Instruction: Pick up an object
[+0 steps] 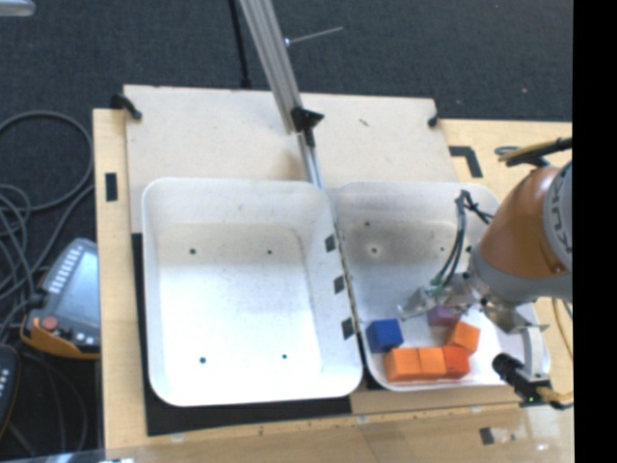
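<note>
While the arm (525,230) reaches in from the right, its gripper (439,302) sits low inside the right bin (386,210), down near the cluster of blocks at the front of that bin. Whether it is apart or together, I cannot tell; the wrist and its metal parts hide that. Just below the gripper is a small purple block (443,314), partly covered, and I cannot say if anything touches it. Right beside that, a small orange block (466,336) lies tilted. Below it, a longer orange block (429,363) lies along the front wall of the bin. To the left of these, a blue block (385,334) rests close to the divider between the bins, apart from the gripper. Moving outward, the left bin (241,287) lies next to the right one, their rims touching. Both rest on a pale board (222,133). A slanted metal rail (275,56) runs up from between the bins. At far left, cables (24,201) and a handheld pendant (67,297) lie on the dark floor.
</note>
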You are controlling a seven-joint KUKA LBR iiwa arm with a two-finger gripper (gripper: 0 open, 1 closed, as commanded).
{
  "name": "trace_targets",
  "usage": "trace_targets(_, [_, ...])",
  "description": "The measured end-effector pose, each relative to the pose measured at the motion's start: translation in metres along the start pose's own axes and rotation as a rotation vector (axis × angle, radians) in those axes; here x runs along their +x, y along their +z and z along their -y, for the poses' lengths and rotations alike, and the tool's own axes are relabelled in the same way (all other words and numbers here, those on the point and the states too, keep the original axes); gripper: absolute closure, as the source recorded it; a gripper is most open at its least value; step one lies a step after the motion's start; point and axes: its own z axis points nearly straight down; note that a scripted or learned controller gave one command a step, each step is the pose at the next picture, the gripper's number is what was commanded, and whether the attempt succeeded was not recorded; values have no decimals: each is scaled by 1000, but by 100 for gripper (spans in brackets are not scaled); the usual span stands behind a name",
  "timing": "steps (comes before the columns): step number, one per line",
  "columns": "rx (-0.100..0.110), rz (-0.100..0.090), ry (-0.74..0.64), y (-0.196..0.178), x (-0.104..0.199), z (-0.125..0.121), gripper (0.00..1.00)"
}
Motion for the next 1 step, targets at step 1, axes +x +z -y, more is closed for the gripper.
trace_targets(1, [-1, 1, 0, 0, 0, 0, 0])
